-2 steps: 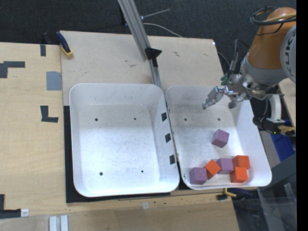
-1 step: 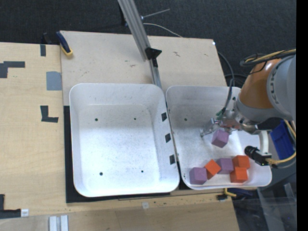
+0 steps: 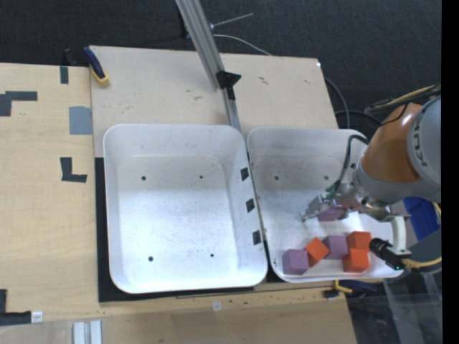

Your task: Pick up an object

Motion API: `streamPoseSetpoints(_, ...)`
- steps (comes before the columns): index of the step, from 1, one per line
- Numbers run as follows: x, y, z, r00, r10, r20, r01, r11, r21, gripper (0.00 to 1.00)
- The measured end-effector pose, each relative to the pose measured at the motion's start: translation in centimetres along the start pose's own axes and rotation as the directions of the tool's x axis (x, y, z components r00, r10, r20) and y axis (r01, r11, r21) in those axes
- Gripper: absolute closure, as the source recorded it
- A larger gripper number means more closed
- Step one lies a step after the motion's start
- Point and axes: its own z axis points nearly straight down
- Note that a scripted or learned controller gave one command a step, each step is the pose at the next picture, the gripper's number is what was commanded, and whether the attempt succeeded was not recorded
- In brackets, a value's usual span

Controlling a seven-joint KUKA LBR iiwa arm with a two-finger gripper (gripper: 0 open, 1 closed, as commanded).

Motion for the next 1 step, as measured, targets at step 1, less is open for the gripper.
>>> streamPoseSetpoints(1,0.09,0.15,-0.94,1.000,-0.002,-0.001,0.002,1.000,-0.001,1.00)
